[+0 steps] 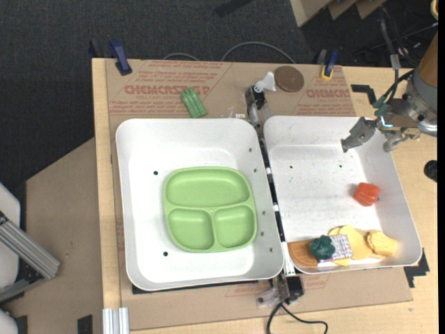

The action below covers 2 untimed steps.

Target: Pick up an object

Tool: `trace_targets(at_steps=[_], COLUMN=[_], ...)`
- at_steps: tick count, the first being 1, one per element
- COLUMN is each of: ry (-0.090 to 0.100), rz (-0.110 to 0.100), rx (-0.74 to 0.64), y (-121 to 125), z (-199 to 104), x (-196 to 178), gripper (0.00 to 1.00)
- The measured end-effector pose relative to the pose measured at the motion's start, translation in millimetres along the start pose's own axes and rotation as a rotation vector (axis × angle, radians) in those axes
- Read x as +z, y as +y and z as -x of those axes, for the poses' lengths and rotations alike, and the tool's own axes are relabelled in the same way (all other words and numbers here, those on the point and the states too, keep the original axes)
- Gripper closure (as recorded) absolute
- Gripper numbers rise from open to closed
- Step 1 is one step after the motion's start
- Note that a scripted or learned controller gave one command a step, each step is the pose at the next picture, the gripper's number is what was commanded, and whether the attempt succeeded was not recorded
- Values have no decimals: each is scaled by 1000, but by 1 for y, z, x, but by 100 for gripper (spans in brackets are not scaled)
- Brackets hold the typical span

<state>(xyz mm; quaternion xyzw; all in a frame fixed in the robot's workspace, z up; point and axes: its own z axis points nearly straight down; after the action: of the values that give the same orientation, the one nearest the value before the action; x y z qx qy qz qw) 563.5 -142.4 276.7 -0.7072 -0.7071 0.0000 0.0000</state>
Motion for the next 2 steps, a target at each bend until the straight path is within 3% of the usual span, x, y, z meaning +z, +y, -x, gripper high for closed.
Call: trace_targets(at_steps=[1, 2], ry=[1, 0], rz=[-7, -4], rx=[4, 1], y=[-5, 20], z=[49, 79], x=[66, 125], gripper=[0, 0])
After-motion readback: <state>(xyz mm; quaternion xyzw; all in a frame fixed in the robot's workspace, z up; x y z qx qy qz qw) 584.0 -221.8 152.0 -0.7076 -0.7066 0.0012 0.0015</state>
